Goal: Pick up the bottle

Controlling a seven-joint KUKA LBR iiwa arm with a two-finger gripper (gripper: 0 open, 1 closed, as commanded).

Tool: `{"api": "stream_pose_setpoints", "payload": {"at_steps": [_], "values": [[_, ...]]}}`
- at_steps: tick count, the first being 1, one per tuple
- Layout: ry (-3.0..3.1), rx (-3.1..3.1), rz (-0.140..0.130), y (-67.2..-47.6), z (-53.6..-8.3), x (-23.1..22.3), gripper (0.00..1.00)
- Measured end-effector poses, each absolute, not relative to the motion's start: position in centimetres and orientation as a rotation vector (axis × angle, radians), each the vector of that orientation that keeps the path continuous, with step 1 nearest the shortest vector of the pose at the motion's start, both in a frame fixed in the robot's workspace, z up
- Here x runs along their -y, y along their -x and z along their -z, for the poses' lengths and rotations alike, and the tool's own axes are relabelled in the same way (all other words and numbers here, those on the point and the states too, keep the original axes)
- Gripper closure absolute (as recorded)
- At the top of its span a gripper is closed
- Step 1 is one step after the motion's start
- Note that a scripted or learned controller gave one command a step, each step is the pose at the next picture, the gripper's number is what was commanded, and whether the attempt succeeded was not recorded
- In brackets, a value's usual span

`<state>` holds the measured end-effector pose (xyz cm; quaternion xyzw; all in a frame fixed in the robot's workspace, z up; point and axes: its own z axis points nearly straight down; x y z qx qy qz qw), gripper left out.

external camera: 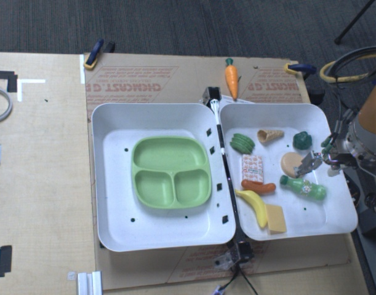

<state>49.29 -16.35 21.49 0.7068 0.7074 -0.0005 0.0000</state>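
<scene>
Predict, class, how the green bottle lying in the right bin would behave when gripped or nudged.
The green bottle lies on its side, so its rounded body would probably roll if nudged. It looks like smooth toy plastic, likely light and rigid, perhaps slippery. The hand sits just above its neck end.

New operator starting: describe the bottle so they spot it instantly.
Look in the right bin, toward its right side. The bottle lies on its side just below the gripper, right of the sausage; it alone is green with a white label.
</scene>
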Motion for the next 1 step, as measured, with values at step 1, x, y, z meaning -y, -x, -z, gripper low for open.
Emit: {"api": "stream_pose_setpoints", "payload": {"at_steps": [1], "values": [[-2.221, -2.221, 0.002, -49.34, -22.43, 16.37, 1.0]]}}
